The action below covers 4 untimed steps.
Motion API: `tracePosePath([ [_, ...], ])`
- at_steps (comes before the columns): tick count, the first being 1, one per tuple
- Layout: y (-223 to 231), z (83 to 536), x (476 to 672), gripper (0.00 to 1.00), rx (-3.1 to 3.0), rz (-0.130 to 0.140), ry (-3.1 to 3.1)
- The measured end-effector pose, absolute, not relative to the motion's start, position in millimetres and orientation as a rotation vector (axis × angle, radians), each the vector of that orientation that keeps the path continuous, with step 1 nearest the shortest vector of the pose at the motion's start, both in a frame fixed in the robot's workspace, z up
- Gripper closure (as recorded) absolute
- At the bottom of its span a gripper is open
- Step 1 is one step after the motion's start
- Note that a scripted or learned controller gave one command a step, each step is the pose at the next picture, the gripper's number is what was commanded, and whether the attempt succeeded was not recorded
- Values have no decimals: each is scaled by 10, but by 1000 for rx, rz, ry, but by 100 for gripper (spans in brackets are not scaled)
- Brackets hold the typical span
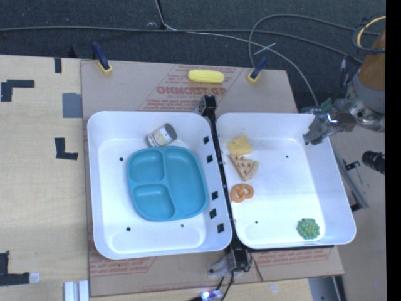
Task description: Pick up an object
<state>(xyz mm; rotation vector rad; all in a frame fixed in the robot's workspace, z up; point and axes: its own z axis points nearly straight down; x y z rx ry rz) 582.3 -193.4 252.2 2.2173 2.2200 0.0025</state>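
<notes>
Hovering at the far right rim of the right shallow white plastic bin, the two-finger gripper hangs from the grey arm with its orange band; whether it is open or closed cannot be told at this size, and nothing shows between its tips. The candidates for picking lie well apart from it. A yellow cheese-like block, a tan wedge-shaped cracker and an orange pretzel-like ring cluster near the bin's left wall, while a small green broccoli-like clump sits alone near the front right corner. The left white bin holds a blue three-compartment plastic tray and a small tipped-over can. A yellow banana-shaped toy rests on the cardboard behind both bins. Judged from this, the pick has not begun; the green clump, isolated, looks easiest to approach.
</notes>
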Motion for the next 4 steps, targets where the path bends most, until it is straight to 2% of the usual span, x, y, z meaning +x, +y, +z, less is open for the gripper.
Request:
tracePosePath([
  [2,-725,2576,5862,100,2215,0,2229],
  [4,471,2411,5944,100,2215,1,2232],
])
